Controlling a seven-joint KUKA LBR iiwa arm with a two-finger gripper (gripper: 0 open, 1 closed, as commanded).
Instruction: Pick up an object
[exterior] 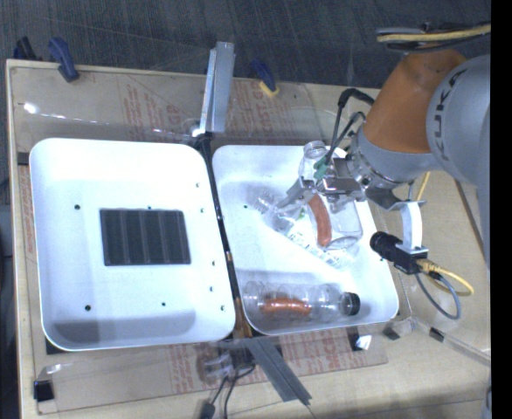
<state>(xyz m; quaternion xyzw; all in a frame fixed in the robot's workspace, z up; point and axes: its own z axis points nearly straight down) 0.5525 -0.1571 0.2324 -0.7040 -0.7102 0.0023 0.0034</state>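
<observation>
The jaws [319, 184] hang low over the upper middle of the right bin [238, 175], but clear plastic and glare hide them, so I cannot tell whether they are spread, closed or gripping anything. Right below them lies a heap of clear plastic containers [304, 212], and an orange sausage-shaped piece [322, 221] shows among them, just beneath the jaws and pointing toward the bin's near wall. That piece, or one of the containers around it, looks like the likeliest target, since the wrist is brought down straight over the heap; whether anything is touched I cannot make out.

Further from the heap, along the right bin's near wall, a clear bottle [298, 304] lies on its side with a dark cap toward the arm and something orange inside. It is well apart from the jaws.

Beyond the heap, across the divider, the left bin [64, 234] carries a dark ribbed rectangle [145, 236]. Both bins sit on the counter [107, 103].
</observation>
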